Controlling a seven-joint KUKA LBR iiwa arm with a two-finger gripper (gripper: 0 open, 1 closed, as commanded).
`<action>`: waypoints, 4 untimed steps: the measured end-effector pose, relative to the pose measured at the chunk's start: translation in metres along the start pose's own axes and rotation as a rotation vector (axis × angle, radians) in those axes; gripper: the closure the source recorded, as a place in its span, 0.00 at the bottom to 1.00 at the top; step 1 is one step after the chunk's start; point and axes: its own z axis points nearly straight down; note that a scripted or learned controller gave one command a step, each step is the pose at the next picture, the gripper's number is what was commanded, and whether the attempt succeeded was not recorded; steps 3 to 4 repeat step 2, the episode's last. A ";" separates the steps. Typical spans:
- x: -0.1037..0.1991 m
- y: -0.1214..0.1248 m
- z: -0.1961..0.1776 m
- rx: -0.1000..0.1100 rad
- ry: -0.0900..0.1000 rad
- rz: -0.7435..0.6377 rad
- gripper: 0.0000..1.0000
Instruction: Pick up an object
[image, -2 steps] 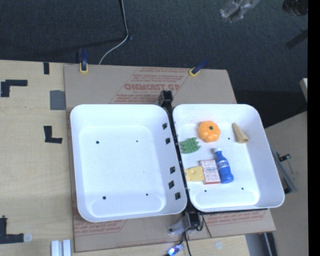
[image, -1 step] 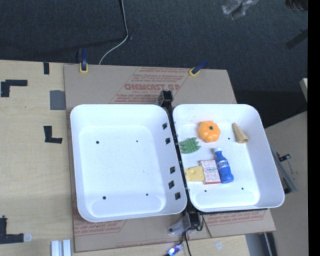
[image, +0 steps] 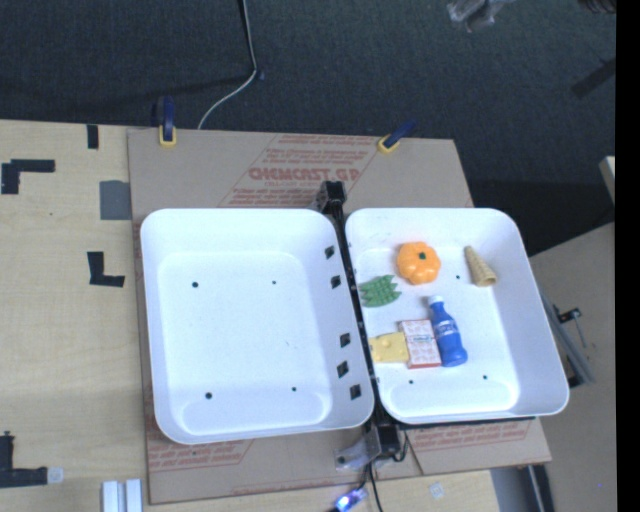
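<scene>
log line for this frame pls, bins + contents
left bin: bare white floor | right bin: orange pumpkin, green leaf, blue bottle, red-white box, yellow block, tan cone | nothing lifted

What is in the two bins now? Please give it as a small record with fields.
left bin: white, shallow
right bin: white, holds six small things
orange pumpkin: upper middle of the right bin
tan cone: right of the pumpkin
green leaf: by the right bin's left wall
blue bottle: lying, beside the box
red and white box: between bottle and yellow piece
yellow piece: left of the box
</scene>
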 end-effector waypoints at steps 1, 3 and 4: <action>0.001 0.000 -0.010 -0.003 -0.001 -0.001 1.00; 0.001 0.001 -0.020 -0.014 -0.003 -0.003 1.00; 0.001 0.001 -0.020 -0.014 -0.003 -0.003 1.00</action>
